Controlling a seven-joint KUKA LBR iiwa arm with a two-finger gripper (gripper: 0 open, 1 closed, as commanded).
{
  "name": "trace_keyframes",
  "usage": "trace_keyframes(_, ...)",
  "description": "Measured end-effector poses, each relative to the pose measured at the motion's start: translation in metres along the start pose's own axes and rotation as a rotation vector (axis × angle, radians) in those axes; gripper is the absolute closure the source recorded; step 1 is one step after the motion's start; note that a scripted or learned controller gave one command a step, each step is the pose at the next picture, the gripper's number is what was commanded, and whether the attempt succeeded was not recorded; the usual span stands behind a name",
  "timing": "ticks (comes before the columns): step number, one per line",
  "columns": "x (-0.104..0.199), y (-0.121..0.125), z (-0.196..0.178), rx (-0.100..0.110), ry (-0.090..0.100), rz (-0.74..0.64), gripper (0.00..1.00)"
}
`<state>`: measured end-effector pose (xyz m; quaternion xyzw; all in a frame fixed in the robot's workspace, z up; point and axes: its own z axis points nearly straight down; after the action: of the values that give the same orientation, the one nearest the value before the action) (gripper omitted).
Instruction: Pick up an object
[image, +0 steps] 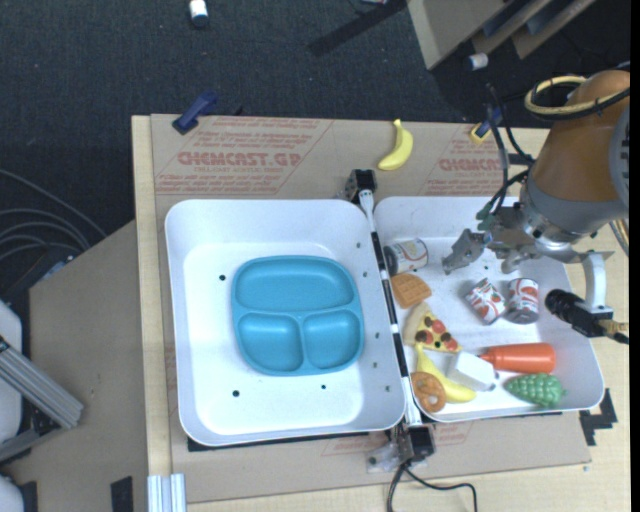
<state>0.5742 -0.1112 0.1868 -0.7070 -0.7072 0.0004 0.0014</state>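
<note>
The right bin (590, 345) holds several small toy foods. A small can (408, 253) lies at the back left, with a brown cookie (410, 290) and a pizza slice (435, 332) in front of it. Two red-and-white cans (503, 299) lie in the middle. An orange carrot (518, 357), green grapes (532, 388), a banana (452, 388) with a white block (472, 372) on it, and a pretzel (428, 390) sit along the front. My gripper (490, 253) hangs over the back of this bin, just behind the two cans, open with nothing between its fingers.
The left bin (190, 300) bears a blue divided plate (296, 312). A second yellow banana (397, 148) lies on the cardboard behind the bins. A black part (575, 310) of the arm juts out over the right bin's right side.
</note>
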Motion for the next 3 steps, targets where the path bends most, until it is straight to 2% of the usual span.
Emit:
trace_keyframes(1, -0.029, 0.038, 0.103, -0.001, -0.001, 0.001, 0.00)
trace_keyframes(2, -0.028, 0.039, 0.092, -0.003, -0.001, 0.001, 1.00)
trace_keyframes(3, -0.020, -0.002, -0.014, -0.004, -0.002, 0.000, 1.00)
